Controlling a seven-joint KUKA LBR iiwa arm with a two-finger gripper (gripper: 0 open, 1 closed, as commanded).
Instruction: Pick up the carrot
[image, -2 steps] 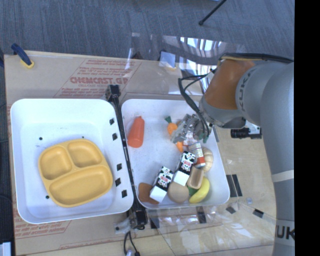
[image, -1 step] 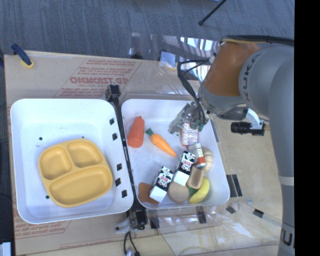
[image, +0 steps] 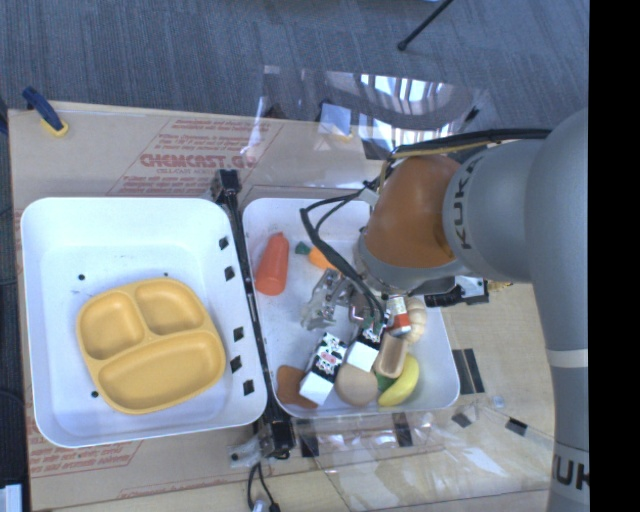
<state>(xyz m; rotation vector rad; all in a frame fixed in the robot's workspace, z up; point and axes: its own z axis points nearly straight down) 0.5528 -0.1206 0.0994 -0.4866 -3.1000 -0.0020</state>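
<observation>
1. Near the right bin's (image: 440, 385) left wall lies the carrot (image: 271, 264), a smooth, tapered orange cone.
2. Its long axis runs roughly up-down the view, blunt end lower.
3. The metal gripper (image: 330, 300) hovers beside it, fingers apart, holding nothing.

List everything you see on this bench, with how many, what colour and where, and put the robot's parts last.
Bins: two, white, side by side.
Plate: one, yellow, three compartments, in the left bin.
Carrot: one, orange, upper left of the right bin.
Banana: one, yellow, lower right of the right bin.
Egg: one, beige, beside the banana.
Carton: one, black and white, left of the egg.
Clip: one, blue and yellow, bench's top left.
Arm: one, grey with orange band, over the right bin.
Pincer: one, metallic, right of the carrot.
</observation>
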